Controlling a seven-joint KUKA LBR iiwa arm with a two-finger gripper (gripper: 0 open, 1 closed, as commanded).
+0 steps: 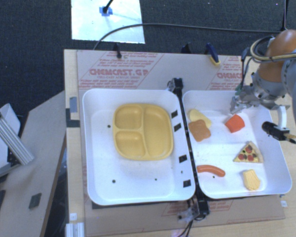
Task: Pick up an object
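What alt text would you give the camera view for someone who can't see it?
The arm's claw hovers just above an orange block in the right bin, among toy foods including a pizza slice and sausage. The left bin holds a yellow divided plate.

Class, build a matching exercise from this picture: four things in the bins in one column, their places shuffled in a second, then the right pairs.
Things:
1. yellow plate
2. pizza slice
3. sausage
4. orange block

Places:
A. just below the gripper
B. left bin
C. right bin's front, near the divider
D. right bin's right side

Pairs: 1-B, 2-D, 3-C, 4-A
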